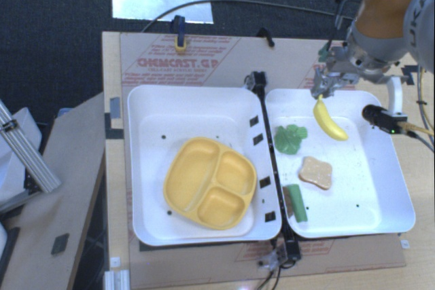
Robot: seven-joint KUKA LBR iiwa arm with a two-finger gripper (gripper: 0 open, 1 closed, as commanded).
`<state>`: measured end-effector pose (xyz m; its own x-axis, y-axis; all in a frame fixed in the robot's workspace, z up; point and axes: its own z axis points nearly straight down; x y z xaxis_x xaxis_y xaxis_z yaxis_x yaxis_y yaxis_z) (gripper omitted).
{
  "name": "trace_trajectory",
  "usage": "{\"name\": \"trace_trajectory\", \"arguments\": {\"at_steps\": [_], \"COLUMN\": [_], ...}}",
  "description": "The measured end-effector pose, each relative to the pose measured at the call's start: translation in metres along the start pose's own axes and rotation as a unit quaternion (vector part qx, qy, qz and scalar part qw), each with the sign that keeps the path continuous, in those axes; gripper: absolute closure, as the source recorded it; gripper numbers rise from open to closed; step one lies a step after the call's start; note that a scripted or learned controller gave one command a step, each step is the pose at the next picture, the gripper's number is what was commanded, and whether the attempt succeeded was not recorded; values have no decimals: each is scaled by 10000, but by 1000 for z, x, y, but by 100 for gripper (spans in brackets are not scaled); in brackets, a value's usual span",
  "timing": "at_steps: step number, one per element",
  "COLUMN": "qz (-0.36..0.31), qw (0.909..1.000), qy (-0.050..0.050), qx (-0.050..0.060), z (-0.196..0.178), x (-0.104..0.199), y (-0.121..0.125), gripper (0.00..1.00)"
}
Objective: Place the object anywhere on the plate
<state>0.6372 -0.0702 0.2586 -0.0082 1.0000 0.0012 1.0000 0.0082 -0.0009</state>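
Tool (325, 86) poised at the far end of the banana (329, 121) in the right bin (391, 214); whether it pinches the fruit cannot be told. The banana's long axis slants from far-left to near-right, with the yellow plate (211, 181) well apart to the near left, in the left bin (146, 146)

Yellow plate (209, 191) and banana (329, 121) — green broccoli (290, 138), tan bread slice (316, 172) — white bins (204, 95).
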Motion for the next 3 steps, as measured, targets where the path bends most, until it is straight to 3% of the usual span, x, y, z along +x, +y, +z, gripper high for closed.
{"name": "trace_trajectory", "arguments": {"at_steps": [1, 3], "qz": [-5, -9], "qw": [10000, 10000], "qy": [6, 5], "qx": [-6, -1], "z": [9, 12], "x": [53, 150], "y": [-6, -54], "gripper": [100, 100]}}
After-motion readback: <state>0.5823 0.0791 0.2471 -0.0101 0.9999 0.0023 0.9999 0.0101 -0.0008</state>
